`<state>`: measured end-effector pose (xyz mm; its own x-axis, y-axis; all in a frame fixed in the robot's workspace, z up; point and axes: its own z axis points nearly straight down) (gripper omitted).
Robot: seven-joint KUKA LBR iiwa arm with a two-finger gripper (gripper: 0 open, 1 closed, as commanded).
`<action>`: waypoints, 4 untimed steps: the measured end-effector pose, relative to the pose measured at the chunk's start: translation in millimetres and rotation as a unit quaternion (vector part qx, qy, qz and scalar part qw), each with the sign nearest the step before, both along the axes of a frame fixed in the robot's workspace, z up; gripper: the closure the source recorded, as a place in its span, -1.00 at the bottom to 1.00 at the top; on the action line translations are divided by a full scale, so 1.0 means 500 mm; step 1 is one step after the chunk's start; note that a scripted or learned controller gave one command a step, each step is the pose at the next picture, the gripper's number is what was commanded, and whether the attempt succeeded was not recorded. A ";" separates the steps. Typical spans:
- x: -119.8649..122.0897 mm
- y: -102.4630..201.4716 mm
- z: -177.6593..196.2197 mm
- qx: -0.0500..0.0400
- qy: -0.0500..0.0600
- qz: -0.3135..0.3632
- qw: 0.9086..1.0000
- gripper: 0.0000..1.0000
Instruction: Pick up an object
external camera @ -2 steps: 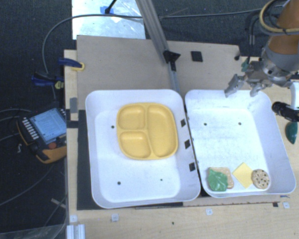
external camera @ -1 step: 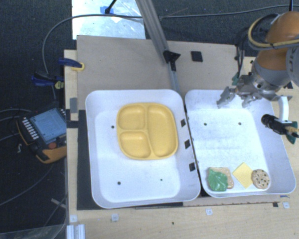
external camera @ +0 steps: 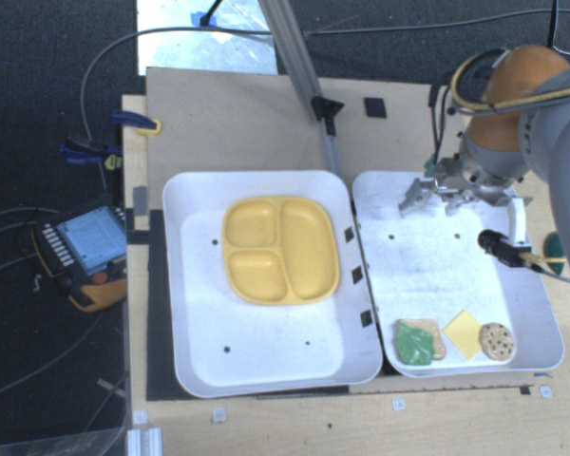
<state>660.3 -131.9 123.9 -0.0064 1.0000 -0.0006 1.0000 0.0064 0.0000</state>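
the bench carries two shallow white plastic bins with rounded corners, set side by side on a brown board. the left white bin (external camera: 195,350) has a matte, slightly scuffed floor with small dark holes. on it, toward 12 o'clock, lies a yellow plastic divided plate (external camera: 281,249), rounded-square in outline, smooth and glossy, with three moulded compartments.

the right white bin (external camera: 541,323) shows a greyish, speckled wear patch across its floor. three items sit in a row along its 6 o'clock edge. at the 7 o'clock corner is a green leafy toy piece resting on a tan bread-like slice (external camera: 418,341), its surface lumpy. just beside it, toward the middle, lies a flat pale yellow square like a cheese slice (external camera: 463,333), turned on its corner. next to that, at 5 o'clock, is a round tan cookie with dark specks (external camera: 496,341). the cheese square and cookie appear to touch.

the grey metal two-finger gripper (external camera: 439,194) is at the 12 o'clock edge of the right bin, well apart from the three items. it carries nothing visible; whether the fingers are spread or closed cannot be told. the grey arm with an orange domed joint (external camera: 522,93) enters from 2 o'clock.
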 end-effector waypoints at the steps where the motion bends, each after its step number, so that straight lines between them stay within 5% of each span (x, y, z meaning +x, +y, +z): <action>1: 0.002 0.001 -0.080 0.000 -0.001 0.000 1.000 -1.00; 2: 0.006 -0.002 -0.050 -0.002 -0.004 0.002 1.000 1.00; 4: 0.007 0.025 0.197 0.000 -0.004 0.001 1.000 1.00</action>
